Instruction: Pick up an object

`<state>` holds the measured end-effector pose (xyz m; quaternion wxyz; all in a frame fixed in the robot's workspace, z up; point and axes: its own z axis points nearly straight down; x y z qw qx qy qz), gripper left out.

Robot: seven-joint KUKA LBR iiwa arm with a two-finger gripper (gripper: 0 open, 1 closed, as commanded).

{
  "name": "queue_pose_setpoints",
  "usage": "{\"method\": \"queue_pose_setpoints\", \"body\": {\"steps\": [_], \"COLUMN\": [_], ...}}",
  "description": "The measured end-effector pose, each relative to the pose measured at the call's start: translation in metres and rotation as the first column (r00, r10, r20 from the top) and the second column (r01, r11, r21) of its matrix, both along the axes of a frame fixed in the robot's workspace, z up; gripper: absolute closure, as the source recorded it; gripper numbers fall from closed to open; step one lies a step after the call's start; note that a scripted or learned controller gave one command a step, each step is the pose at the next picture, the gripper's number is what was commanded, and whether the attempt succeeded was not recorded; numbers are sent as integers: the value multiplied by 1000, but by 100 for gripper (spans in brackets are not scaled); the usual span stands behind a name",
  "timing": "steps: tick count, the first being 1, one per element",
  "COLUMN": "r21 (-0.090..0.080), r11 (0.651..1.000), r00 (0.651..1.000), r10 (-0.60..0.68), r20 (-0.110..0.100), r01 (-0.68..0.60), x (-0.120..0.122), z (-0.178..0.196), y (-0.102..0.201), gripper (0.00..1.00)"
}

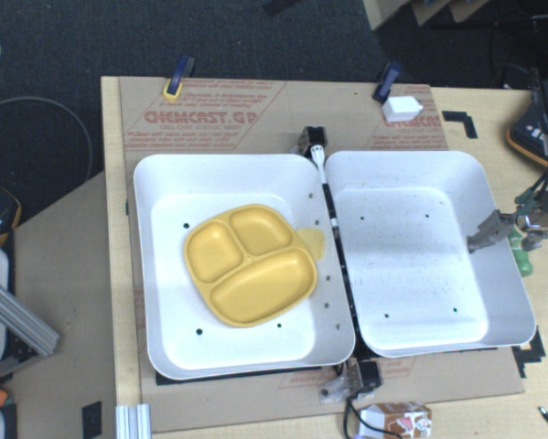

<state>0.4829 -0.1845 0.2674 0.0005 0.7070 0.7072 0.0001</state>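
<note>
Left bin, left-centre of frame: shallow, white, holding one yellow plate with three compartments, lying flat and tilted slightly, its right rim near the bin's right wall; a small yellow tab shows at its right edge. Right bin, right-centre: same make, nothing in it but dark specks and holes. Both sit on a cardboard-topped bench; clamps and a small white block lie along the bench's upper edge. Gripper, far right of frame, at the right bin's right rim: low, well apart from the plate, nothing between its fingers; how far they are open cannot be told. Step in hand, as judged: reach for the plate. To do it well, cross over the divide between bins, descend over a rim of the plate, not its flat middle, and close on that edge or a compartment wall.
</note>
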Motion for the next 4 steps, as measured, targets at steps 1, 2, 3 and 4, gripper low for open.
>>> {"method": "queue_pose_setpoints", "body": {"steps": [1,2,3,4], "r21": [-4,-3,4,0], "r11": [1000,1000,1000,1000], "r00": [1000,1000,1000,1000], "r10": [5,2,2,-9], "r20": [21,5,-13,-9], "r01": [-4,-2,-2,9], "x": [-2,-2,-5,-6], "z": [201,203,86,8], "y": [43,42,71,-20], "gripper": [0,100,100,100]}}
